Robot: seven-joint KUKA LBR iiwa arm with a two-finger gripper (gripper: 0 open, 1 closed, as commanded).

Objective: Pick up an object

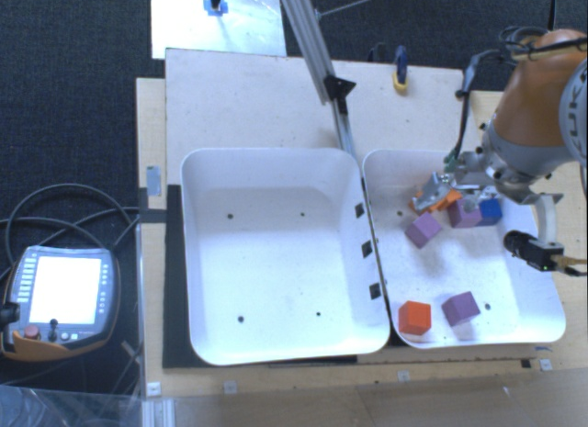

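Claw [439,191]: low in the right bin [516,295], near its back wall, on the end of the arm [537,113] reaching in from the right. Spread or pressed together: cannot tell, too small and cluttered to read. Directly beneath and touching it, or so it looks: orange piece [448,201], partly covered by the metal. No clear view of anything pinched.

Just beside the claw, toward the front: purple block [424,230], tilted. To the right of the orange piece: second purple block [464,215], with a blue block [491,210] touching its right side, both under the wrist. Well apart from that cluster, at the front rim: orange cube [414,317] and purple cube [460,307], near each other but not touching.

Left bin [276,260] alongside, rims meeting in the middle. Grey pole [308,30] slanting down to the bench [248,95] behind the bins. Yellow clamp [401,74] at the bench's back edge. Pendant [60,301] on the floor, far left.
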